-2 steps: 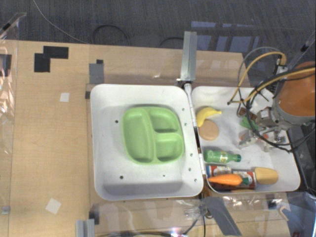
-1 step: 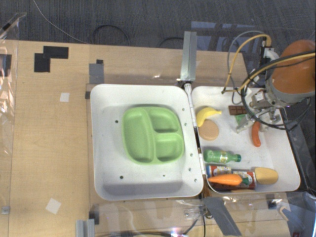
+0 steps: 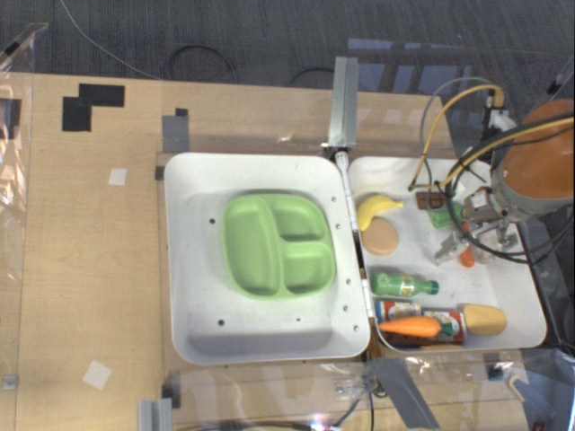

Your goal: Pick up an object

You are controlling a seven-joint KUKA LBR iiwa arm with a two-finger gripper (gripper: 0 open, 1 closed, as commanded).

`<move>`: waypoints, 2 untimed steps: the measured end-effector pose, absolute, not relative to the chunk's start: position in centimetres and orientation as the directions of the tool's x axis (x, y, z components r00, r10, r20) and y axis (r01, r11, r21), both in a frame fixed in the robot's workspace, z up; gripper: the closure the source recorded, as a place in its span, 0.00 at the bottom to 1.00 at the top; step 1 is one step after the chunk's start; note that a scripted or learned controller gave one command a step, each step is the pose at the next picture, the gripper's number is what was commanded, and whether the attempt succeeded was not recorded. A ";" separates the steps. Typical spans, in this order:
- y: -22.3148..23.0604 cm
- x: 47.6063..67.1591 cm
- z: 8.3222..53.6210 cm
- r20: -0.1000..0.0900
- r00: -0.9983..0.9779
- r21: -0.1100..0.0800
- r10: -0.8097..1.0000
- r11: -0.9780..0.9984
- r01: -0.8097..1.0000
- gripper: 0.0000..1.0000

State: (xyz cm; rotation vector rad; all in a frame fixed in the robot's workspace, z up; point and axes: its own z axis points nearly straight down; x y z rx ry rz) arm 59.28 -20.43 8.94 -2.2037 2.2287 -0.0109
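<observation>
1. I see the bench (image 3: 81, 268) with two white bins side by side. The left bin (image 3: 193, 330) holds a big green tray (image 3: 274, 245) with three parts. It lies flat in the middle of that bin. It looks stiff and light, but too wide for my small tool to grab.

2. The right bin (image 3: 521, 317) holds the small toys. My arm (image 3: 544, 164) comes in over its far right corner. The gripper (image 3: 474, 232) hangs low near the right wall of that bin, just above the floor. I cannot tell if it is open or closed, because wires and metal parts hide it. I see nothing held in it.

3. Along the near edge of the right bin lie a red and white pack (image 3: 422, 317), an orange carrot (image 3: 415, 328) on top of it, and a tan loaf shape (image 3: 485, 319) at its right end. I think they are crowded and hard to lift one at a time.

4. A green bottle (image 3: 402, 285) lies on its side by the left wall. It looks smooth and round, so I think it can slip or roll.

5. A yellow banana (image 3: 377, 207) and a tan round cookie (image 3: 381, 237) touch each other near the far left corner. They look like light, hard plastic.

6. A tiny orange piece (image 3: 466, 259) sits just beside my gripper. It is my closest pick. I think I should pinch it across its narrow middle.
</observation>
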 end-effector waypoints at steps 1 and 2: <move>-20.6 59.3 8.9 -0.001 -0.066 -0.010 -0.998 0.066 -0.998 0.00; -20.3 59.7 10.4 -0.005 -0.066 -0.022 -0.998 0.067 -0.998 1.00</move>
